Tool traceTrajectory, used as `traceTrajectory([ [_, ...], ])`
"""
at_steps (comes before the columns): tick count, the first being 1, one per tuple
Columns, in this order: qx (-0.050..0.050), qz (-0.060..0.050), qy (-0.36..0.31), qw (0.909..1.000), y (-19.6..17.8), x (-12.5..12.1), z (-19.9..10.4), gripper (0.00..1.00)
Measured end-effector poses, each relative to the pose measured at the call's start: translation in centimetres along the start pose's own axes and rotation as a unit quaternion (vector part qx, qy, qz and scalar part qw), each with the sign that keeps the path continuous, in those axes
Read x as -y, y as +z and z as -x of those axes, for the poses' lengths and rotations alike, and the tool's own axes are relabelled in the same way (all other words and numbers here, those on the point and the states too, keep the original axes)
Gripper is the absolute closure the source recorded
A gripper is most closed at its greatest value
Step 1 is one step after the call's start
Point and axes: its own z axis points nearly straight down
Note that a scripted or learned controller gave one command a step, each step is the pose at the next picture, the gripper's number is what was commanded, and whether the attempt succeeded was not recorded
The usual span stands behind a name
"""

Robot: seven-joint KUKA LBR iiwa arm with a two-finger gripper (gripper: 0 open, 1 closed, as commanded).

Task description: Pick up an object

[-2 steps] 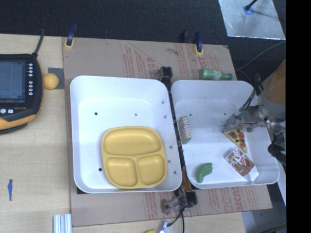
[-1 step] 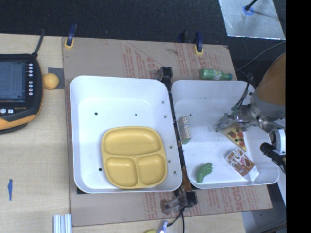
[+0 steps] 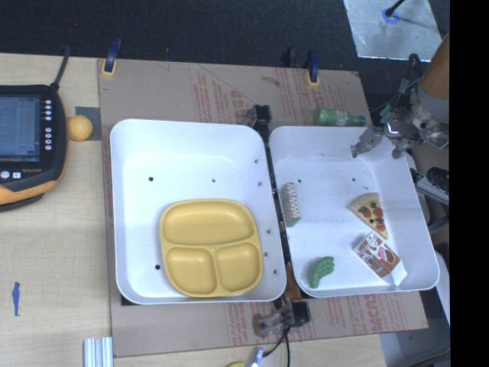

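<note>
Well apart from the pizza slice (image 3: pixel 370 212), the jaws (image 3: pixel 380 145) stand spread, holding nothing.

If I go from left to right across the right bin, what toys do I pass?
Striped toy → green toy → pizza slice. The packet lies below the pizza slice, overlapping it sideways, so it has no clear place in the order.

An orange band (image 3: pixel 437 71) is showing at the arm's wrist, curved and rounded. Below it the hand (image 3: pixel 380 143) is looking grey and metallic, with blocky angular parts and dark cables (image 3: pixel 403 90) running along it. A small bluish light is glinting near its middle.
</note>
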Motion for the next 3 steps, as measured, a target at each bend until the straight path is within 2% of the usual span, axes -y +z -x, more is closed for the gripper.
traceTrajectory([
  [1,0.000,-0.002,-0.001,1.0000,-0.3,8.0,0.0,0.00],
  [2,0.002,0.001,-0.001,1.0000,7.0,7.9,-2.9,0.00],
  [3,0.000,0.000,-0.001,1.0000,-1.7,4.6,-0.1,0.00],
])
